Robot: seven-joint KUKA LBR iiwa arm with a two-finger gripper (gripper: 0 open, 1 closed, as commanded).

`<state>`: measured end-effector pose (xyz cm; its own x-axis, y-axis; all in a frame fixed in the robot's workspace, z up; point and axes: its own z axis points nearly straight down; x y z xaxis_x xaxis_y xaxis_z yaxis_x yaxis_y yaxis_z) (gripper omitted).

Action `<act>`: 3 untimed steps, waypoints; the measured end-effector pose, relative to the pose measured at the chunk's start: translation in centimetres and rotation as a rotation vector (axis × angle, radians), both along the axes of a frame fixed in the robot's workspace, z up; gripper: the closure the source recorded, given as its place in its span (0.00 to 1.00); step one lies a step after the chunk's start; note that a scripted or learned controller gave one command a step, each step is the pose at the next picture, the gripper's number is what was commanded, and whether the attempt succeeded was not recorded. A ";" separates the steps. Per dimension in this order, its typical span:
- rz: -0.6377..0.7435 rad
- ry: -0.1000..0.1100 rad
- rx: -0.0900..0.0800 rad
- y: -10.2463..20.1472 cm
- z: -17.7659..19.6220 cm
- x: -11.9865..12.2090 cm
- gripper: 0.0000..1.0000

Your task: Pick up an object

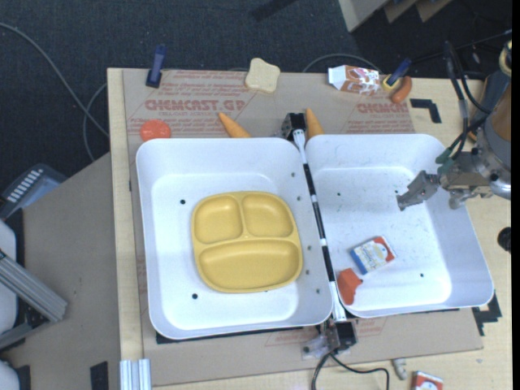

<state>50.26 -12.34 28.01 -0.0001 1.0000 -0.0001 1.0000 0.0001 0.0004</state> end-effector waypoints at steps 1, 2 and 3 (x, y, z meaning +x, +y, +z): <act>0.000 0.003 0.001 2.5 -12.2 5.7 0.00; -0.001 0.004 0.001 1.8 -19.4 3.6 0.00; -0.001 -0.001 -0.002 -3.7 -19.5 7.2 0.00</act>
